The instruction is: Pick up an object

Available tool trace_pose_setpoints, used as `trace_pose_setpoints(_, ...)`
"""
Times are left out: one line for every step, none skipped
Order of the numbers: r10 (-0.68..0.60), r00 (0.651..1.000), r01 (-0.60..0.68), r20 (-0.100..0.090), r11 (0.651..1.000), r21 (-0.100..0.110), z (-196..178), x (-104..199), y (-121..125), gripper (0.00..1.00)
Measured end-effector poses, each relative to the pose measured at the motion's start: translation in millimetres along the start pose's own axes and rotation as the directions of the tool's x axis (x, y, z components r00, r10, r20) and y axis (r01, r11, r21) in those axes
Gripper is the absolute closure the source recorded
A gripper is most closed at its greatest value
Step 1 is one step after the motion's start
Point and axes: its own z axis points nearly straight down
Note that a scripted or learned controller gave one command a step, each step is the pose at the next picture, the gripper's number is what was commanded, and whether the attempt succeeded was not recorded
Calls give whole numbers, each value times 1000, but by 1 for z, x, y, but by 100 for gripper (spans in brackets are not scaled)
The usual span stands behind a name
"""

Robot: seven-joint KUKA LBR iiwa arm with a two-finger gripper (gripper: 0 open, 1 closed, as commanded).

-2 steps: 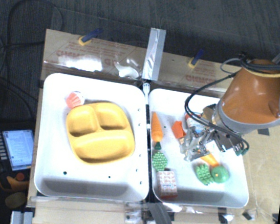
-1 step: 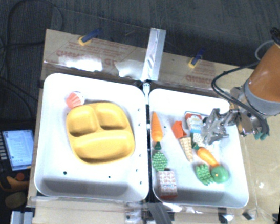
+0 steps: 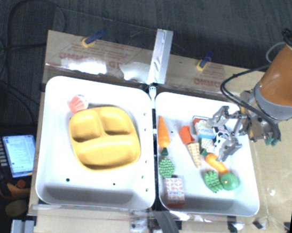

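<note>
The left bin holds a big yellow tray with three compartments, and a small red and white object lies just beside the tray's upper left corner. The right bin holds many small toys. The arm comes in from the right, and its gripper hangs over the upper middle of this bin. The fingers are apart, and nothing is clearly between them. Under them is a white and blue box. Near it lie a carrot, a red block, a cone, a green bunch, a patterned box and an orange and green toy.
</note>
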Motion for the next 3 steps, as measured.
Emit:
trace_pose_setpoints(196, 980, -196, 11, 981, 4, 147, 8, -24, 0)
trace_pose_setpoints(281, 960, -281, 11, 960, 2, 146, 74, -33, 0)
trace_pose_setpoints(265, 964, -266, 10, 964, 6, 146, 60, -13, 0)
